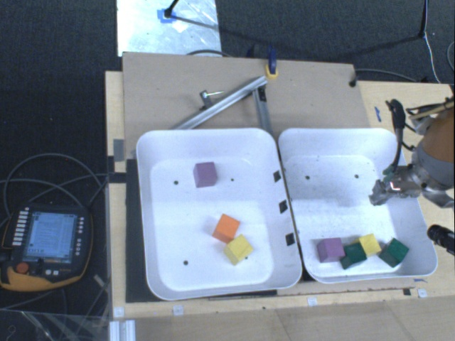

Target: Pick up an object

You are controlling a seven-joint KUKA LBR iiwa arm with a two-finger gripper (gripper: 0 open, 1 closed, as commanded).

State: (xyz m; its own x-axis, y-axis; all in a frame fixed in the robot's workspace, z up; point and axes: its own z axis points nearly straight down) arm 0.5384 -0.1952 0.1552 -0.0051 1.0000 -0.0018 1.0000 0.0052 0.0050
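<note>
I work at a pale wooden bench [234,318] with a brown board [306,94] laid over its far half, standing on dark carpet [57,62]; a shiny sheet [153,20] lies on the floor beyond it, a metal bar [217,105] rests slantwise on the board, and a handheld control screen [46,246] sits on the carpet off the bench's left side with its cables looped around it. Two shallow white bins sit side by side, their inner rims touching. The left bin [163,148] holds a purple cube [205,174] toward the back, and nearer the front an orange cube [226,227] with a yellow cube [239,249] just beside it, corners touching. The right bin [334,144] holds four blocks in a row along its front wall: a second purple cube [330,249], a dark green cube [352,254], a small yellow cube [370,244] and another green cube [394,251], all close together. My claw [389,189] hangs over the right part of the right bin, behind that row and apart from it; I cannot tell from here how it is set, and nothing shows in it. The back half of the right bin is bare white floor, and the left bin has open floor along its left side and front corner.
</note>
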